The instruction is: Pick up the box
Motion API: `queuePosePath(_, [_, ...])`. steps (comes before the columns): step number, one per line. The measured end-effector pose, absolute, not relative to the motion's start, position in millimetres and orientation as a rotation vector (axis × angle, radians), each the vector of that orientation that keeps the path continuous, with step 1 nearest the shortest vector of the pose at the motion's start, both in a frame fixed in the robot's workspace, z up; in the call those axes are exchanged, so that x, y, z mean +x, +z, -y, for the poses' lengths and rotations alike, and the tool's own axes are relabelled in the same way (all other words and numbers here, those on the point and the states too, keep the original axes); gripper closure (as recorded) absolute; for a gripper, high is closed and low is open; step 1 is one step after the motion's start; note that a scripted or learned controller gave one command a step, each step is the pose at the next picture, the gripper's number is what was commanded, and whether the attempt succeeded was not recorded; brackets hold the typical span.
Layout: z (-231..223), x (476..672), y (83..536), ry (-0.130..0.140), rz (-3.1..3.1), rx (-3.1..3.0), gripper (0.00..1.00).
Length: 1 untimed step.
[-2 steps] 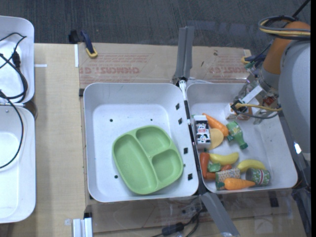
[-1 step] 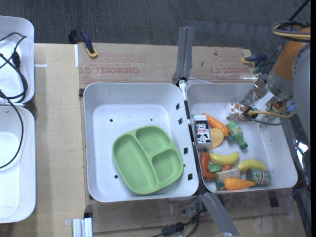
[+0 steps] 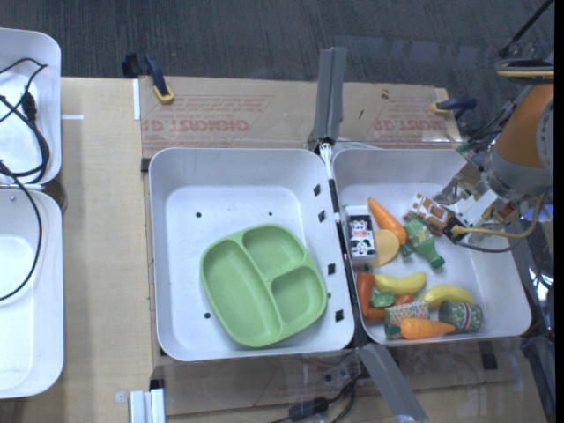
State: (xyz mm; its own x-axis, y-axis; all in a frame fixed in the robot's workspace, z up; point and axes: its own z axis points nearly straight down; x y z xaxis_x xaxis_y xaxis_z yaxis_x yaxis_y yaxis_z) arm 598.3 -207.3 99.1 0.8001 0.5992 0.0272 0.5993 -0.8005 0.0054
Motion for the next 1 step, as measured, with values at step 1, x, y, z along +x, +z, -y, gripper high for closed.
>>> queuePosePath(1, [207.6, 566.3, 99.5, -0.046, 1.039, -2.962, 0.00])
